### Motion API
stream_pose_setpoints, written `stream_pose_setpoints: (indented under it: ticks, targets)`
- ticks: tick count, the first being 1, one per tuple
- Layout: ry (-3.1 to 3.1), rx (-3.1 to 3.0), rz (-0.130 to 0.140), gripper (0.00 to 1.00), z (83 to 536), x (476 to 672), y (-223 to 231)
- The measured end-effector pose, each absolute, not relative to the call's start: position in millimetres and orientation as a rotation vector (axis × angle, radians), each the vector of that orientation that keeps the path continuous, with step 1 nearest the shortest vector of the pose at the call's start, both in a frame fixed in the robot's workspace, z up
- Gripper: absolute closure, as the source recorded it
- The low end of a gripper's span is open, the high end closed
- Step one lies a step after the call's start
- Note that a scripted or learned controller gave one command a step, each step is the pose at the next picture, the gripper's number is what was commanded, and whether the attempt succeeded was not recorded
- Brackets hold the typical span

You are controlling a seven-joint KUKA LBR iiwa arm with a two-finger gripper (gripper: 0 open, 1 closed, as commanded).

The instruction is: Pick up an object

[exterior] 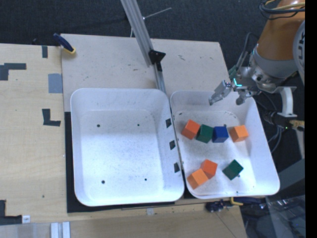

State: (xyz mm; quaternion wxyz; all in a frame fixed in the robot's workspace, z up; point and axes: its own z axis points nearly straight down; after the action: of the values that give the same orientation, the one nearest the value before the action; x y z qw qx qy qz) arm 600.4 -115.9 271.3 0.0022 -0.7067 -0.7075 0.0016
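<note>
Right now my gripper (229,94) hangs over the far edge of the right bin (262,157), fingers spread and carrying nothing, though the tips are small enough that I'd call that probable, not certain. I judge it poised above the blocks to choose one. Seven cubes lie in that bin: four orange, two green, one blue. A row of orange block (190,129), green, blue block (220,133), orange crosses the middle; three more sit toward the near edge. The left bin (79,113) holds none.

A metal rail (140,26) slants across the surface (29,133), a blue-yellow tool (65,43) lies far left, tape bits (55,83) dot the wood.
</note>
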Motion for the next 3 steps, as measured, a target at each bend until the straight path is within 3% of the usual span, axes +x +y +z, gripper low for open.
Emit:
stream_pose_setpoints:
  ticks: [1, 3]
  targets:
    - [-2.224, -2.218, 0.002, 0.0, 273.8, 601.1, -116.1]
    - [-2.219, -2.215, 0.009, 0.0, 164.4, 596.2, -115.0]
